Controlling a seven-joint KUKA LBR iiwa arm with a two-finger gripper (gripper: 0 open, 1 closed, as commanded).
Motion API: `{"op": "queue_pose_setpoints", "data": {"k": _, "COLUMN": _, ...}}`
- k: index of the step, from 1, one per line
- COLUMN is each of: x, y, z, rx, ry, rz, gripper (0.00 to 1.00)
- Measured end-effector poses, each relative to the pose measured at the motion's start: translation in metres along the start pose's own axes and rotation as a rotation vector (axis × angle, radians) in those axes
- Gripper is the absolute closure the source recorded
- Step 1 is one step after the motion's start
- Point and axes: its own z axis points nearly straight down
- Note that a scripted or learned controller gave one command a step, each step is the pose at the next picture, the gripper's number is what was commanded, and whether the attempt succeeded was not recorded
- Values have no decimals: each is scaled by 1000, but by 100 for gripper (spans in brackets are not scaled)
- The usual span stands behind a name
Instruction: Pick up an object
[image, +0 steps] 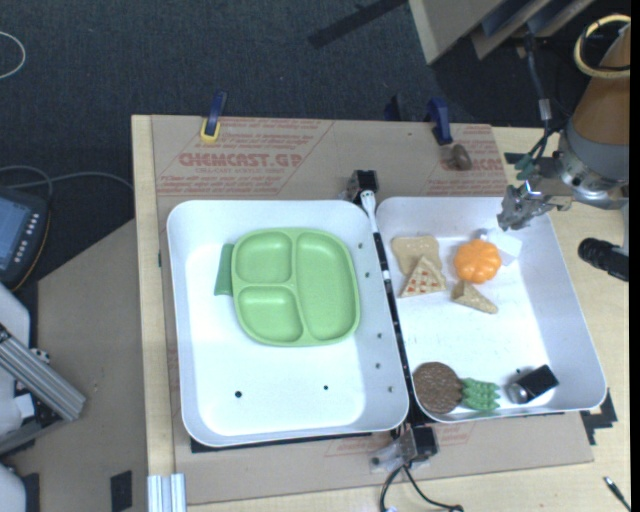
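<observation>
Tool (519, 208) upper right over right bin's (560, 330) rim; orange pumpkin (477, 260) just lower-left; opening impossible to tell.

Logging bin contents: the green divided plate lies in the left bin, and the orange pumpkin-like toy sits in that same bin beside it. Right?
Not quite. The camera view shows the orange toy in the right bin, among the toast pieces. The green divided plate does lie in the left bin.

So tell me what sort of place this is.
Probably a robotics lab bench for pick-up trials: two shallow white bins clamped on a board, toy food such as a small orange pumpkin, a green divided plastic plate, and the grey arm's gripper.
</observation>
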Motion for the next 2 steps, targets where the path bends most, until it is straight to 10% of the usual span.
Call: {"op": "queue_pose_setpoints", "data": {"k": 2, "x": 47, "y": -36, "z": -8, "rx": 13, "ry": 6, "rz": -3, "gripper": 100}}
